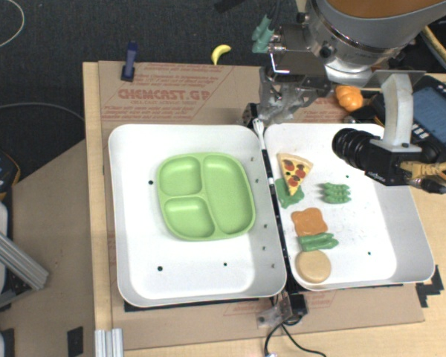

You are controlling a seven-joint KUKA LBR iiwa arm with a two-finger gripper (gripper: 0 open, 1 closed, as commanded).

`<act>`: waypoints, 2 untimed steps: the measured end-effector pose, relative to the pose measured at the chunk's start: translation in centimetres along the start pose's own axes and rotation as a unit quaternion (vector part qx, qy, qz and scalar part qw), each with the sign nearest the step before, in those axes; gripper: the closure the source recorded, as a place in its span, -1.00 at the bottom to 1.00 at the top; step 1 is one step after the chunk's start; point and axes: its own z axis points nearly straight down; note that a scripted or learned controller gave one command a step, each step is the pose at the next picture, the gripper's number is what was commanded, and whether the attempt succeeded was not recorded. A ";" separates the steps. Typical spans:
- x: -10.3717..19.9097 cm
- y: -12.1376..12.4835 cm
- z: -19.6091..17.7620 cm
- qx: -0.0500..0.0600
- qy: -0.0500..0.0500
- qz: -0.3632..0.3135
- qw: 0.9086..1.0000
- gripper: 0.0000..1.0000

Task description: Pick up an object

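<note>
Nothing is picked up yet. My gripper (271,114) hangs over the far end of the wall between the bins; I cannot tell its state. The toy food, pizza slice (293,169) among it, lies along the right bin's (401,251) left side, crowding that wall; the right half gives open room.
</note>
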 end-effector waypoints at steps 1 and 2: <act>7.1 -0.5 15.2 0.017 -0.006 -0.001 1.000 1.00; -0.1 -0.2 10.4 0.007 -0.004 0.006 1.000 1.00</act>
